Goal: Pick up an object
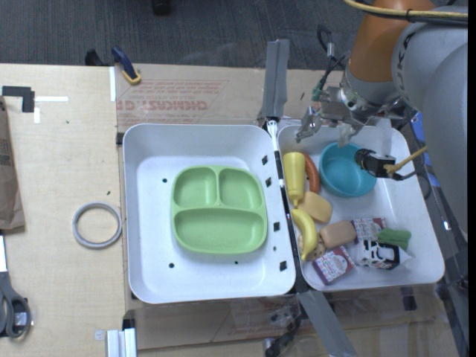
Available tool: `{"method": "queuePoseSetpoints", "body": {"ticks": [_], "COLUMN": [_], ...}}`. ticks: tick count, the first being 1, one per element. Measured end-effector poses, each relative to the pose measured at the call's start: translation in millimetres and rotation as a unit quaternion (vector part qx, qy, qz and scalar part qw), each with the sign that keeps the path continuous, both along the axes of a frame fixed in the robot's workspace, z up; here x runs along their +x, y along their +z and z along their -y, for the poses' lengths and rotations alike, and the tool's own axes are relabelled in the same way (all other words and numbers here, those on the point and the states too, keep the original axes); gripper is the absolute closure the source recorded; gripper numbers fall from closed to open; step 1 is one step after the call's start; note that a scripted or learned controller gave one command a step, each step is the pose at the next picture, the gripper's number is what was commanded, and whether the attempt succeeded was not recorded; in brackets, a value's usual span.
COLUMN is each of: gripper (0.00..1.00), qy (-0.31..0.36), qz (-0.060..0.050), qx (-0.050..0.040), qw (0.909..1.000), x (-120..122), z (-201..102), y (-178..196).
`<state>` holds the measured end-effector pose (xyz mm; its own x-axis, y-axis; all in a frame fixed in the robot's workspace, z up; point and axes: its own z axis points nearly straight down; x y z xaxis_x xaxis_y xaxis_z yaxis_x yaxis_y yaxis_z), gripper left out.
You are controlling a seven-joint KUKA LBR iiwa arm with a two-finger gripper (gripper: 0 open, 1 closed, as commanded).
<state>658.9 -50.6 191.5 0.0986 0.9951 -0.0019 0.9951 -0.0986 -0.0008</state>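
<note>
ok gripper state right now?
Gripper: jaws open, holding nothing, above the back of the right bin beside the blue bowl.

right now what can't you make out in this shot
- Gripper, camera view: fingers small and blurred above the right bin; open or shut is unclear.
- Blue bowl: its far rim is hidden behind the gripper.
- Small packets at the bin's near end: print too small to read.
- Scissors: cut off by the left edge.
- Arm: cut off by the right edge.
</note>
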Motion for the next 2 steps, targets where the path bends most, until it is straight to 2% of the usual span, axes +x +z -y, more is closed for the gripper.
{"method": "queuePoseSetpoints", "body": {"ticks": [1, 2], "gripper": [0.0, 0.0], "qy": [0.005, -0.069], "qz": [-0.001, 0.006], "qx": [0.0, -0.0005], "qw": [1.0, 0.9976], "x": [-6, -8], "z": [51, 67], "y": [-58, -92]}}
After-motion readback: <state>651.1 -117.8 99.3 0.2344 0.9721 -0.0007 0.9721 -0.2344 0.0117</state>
